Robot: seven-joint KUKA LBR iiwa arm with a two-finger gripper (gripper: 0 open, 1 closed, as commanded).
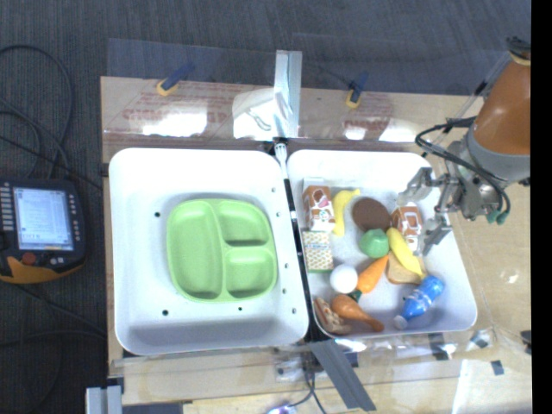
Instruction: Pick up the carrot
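In the right-hand bin [297, 179], lower centre of the frame, we find the carrot [373, 273] lying at a slant, its thick end towards the upper right. It sits in a tight cluster: a white ball [344, 279] touches its lower-left end, a green ball [375, 244] lies just above it, and a banana [404, 250] and a slice of bread [398, 272] press in from the right. A blue bottle [423, 297] lies near the lower right, and a brown chicken leg [352, 311] just below.

The gripper [429, 207] hangs over the upper-right part of that bin, near a small printed carton [408, 220]. Its fingers [420, 182] stand spread apart and we see nothing between them. It is not over the carrot; it stands up and to the right of it.

The left bin holds a green divided plate [222, 248], well apart from the work.

Risks, in our judgement:
- Crowding: descending fingers could strike the banana or green ball and close on the wrong item.
- The slanted lie may not match the fingers' line, so the carrot could roll or slip out.
- A nudge could push the white ball and shift the carrot before closure.
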